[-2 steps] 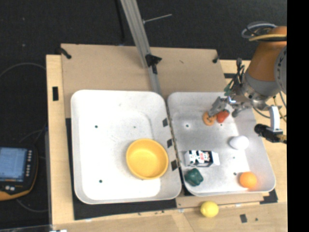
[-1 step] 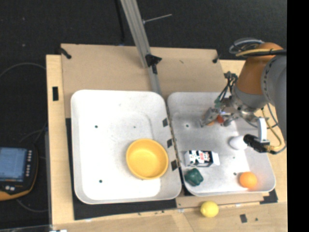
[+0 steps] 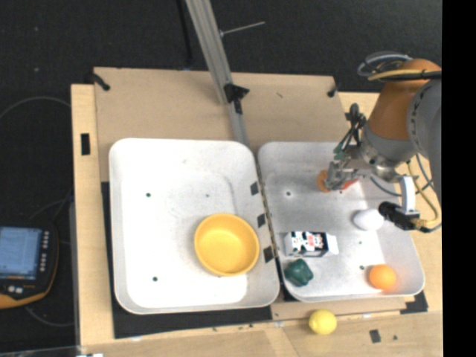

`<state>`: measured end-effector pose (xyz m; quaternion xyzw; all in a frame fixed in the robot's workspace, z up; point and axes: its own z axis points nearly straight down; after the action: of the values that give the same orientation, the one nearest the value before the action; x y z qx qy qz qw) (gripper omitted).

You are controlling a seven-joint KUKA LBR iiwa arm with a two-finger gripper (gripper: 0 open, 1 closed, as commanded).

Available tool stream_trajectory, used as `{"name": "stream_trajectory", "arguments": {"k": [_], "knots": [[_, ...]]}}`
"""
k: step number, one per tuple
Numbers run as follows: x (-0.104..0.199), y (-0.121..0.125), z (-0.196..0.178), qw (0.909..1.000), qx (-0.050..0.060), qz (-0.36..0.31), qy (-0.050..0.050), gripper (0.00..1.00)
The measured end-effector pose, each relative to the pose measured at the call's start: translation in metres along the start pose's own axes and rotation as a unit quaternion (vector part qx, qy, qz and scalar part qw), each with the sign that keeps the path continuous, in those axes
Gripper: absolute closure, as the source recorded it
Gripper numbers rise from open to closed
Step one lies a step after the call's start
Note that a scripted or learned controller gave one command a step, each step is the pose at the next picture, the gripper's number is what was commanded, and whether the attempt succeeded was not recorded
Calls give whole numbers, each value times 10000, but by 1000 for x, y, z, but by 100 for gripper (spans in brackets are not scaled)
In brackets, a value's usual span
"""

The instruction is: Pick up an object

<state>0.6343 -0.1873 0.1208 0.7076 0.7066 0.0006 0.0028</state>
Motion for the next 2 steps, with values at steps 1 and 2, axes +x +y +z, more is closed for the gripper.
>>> {"name": "stream_trajectory", "arguments": {"k": [1, 2], "knots": [[6, 4, -58, 10000, 9, -21, 13, 100], [3, -4, -109, 10000, -7, -7, 9, 100]]}}
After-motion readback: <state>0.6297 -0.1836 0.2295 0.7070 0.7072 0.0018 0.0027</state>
